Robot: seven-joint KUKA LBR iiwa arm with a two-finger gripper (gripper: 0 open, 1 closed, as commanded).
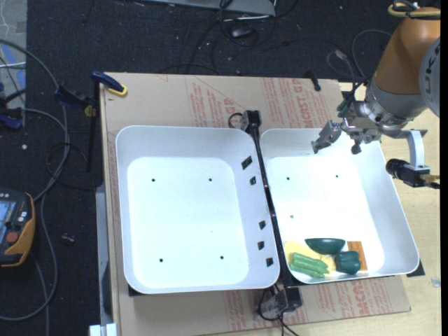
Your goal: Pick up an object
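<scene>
Arm [409, 51] is cut off at the right edge, upper links out of frame. Tool [341, 138] hangs over the far rim of the right bin [392, 180], fingers spread wide, nothing between them. Objects cluster in that bin's near corner, well apart from the tool: dark green bowl-shaped piece [325, 244], light green ridged item [309, 264], small green block [348, 262], yellow flat piece [299, 248] and orange bit [357, 247], partly hidden. Left bin [133, 187] sits beside it on the worktop [175, 100]. Cables [238, 26] cross the floor beyond.
</scene>
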